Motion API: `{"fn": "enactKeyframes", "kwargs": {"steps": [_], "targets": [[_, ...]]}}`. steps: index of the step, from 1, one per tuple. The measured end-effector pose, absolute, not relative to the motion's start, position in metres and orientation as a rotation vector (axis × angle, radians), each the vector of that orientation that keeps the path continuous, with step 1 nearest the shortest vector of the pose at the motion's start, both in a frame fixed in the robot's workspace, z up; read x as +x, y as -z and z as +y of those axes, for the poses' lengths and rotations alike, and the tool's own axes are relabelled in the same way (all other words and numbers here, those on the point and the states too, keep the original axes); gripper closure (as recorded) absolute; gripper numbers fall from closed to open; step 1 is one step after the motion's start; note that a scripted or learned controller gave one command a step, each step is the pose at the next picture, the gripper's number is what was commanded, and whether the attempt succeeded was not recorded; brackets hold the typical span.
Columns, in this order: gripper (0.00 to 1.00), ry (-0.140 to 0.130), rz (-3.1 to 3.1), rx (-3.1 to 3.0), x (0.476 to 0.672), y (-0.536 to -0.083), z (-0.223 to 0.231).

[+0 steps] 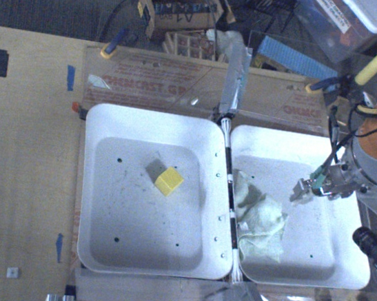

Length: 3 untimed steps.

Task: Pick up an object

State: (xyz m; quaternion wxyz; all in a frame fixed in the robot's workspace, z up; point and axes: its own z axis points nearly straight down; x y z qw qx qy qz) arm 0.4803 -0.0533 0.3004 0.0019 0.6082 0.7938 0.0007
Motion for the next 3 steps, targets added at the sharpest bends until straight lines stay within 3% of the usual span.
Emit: {"fn": "enactKeyframes", "kwargs": {"steps": [1,2,3], "targets": [[1.00,-0.004,2.737,1.528,0.481,-0.331,-0.006],[1.00,0.004,2.446,1.976,0.479,-0.290,0.083],[1.00,0.002,2.445,1.974,0.480,-0.300,0.083]]}}
